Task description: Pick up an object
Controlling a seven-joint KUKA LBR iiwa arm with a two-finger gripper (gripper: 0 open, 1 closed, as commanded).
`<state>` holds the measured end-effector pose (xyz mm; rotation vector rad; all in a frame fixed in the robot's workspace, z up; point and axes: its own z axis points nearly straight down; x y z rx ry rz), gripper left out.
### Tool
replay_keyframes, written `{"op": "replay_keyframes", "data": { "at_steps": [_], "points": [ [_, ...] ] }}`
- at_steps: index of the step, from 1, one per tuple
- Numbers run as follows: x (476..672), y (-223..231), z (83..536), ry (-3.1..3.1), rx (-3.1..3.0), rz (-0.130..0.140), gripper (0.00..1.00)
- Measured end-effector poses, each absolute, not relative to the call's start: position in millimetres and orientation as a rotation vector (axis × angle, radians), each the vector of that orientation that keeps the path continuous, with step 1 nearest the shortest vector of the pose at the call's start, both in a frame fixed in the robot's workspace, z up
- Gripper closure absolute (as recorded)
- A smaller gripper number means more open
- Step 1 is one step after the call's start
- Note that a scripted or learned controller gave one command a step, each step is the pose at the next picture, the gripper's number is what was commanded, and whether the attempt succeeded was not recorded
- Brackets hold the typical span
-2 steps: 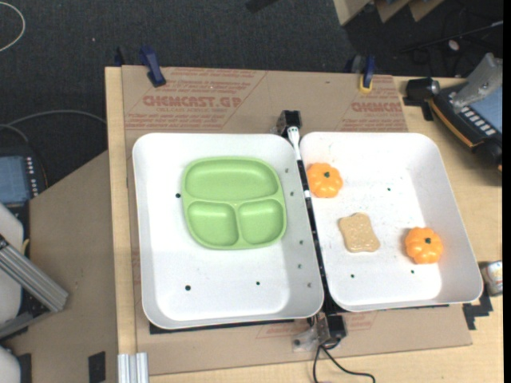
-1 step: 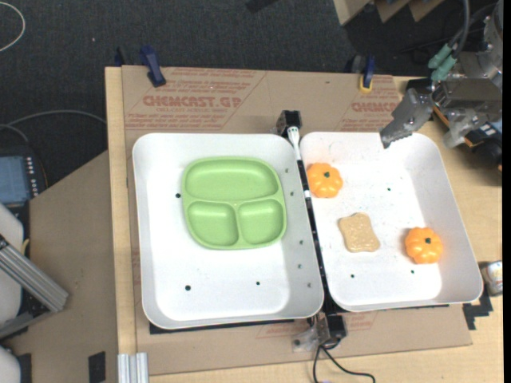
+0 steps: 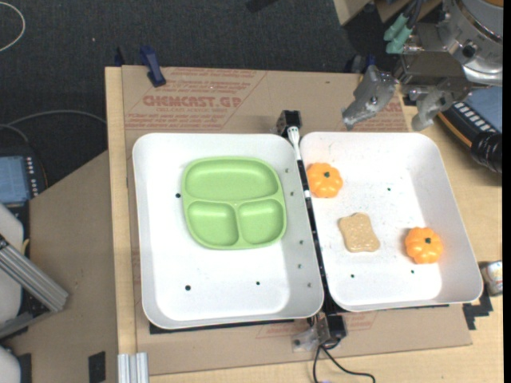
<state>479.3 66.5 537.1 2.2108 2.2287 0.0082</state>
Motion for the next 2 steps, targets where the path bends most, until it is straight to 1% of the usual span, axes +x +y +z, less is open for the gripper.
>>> {"op": "replay_keyframes", "data": {
  "at_steps": [1,2],
  "points": [
    [478.9,133.7,534.8,2.231,2.212,0.004,0.00],
    [478.7,210.9,534.9,2.231,2.212,0.005,0.00]
  ]
}}
